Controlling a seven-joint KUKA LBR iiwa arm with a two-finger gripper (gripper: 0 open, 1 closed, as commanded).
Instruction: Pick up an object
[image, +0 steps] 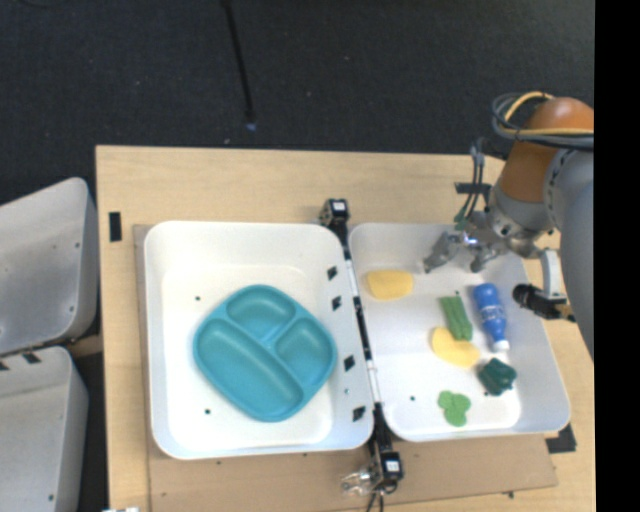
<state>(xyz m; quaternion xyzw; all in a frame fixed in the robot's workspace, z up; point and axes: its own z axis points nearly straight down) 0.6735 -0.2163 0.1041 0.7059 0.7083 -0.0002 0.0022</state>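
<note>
The tabletop (120, 190) carries two white bins side by side. The left bin (170, 250) holds a big blue divided plate (263, 351), lying flat and alone. The right bin (400, 245) holds the small stuff, any of which could be the pick: a yellow piece (389, 285) near the upper left, a green bar (456, 317), a blue bottle (489, 315) just beside it, a second yellow piece (455, 349) below the bar, a dark green lump (496, 376) and a light green lump (454, 407) near the bottom.

The arm (530, 160) comes in over the right bin's upper right corner. The hand (462, 254) hangs above bare bin floor, fingers spread wide, nothing between them; the nearest things are the yellow piece and the bottle top.

Risks, judging from here:
- Straight descent likely closes on bare floor, between things.
- Bar, bottle and second yellow piece sit close; a finger could hit a neighbour and shove the target.
- Bottle lies on its side and may roll out.
- The near bin wall could catch a finger.
</note>
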